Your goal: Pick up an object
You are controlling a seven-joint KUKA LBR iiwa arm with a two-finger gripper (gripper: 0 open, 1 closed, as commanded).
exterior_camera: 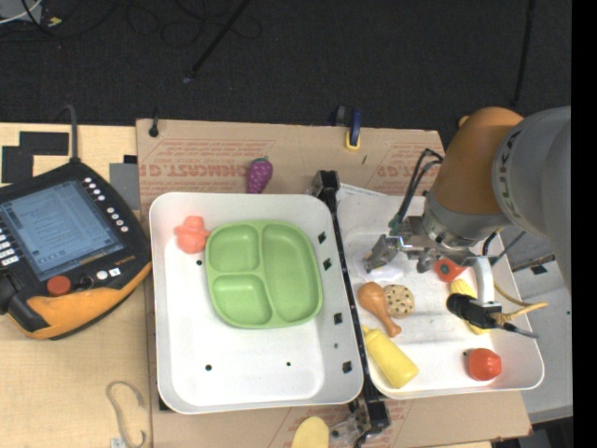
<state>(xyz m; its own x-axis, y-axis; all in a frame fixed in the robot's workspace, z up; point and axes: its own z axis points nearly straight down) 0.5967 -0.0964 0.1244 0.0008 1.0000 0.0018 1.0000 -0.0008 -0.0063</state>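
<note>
My gripper (384, 253) hangs low over the back left part of the right bin (522, 371), just above the bin floor. Right in front of it lie a tan drumstick (377, 302) and a chocolate-chip cookie (400, 299), side by side and a little apart from the gripper. A yellow mustard bottle (391, 358) lies at the bin's front left. A red tomato (482, 365) sits at the front right. A small red-orange piece (449, 270) and a yellow piece (462, 287) lie partly hidden under the wrist.
The left bin (177, 362) holds a green divided plate (262, 274) and a pink toy (190, 235) at its back left corner. Purple grapes (259, 174) lie on the cardboard behind the bins. A teach pendant (65, 236) rests at far left, and a yellow object (312, 431) lies at the front edge.
</note>
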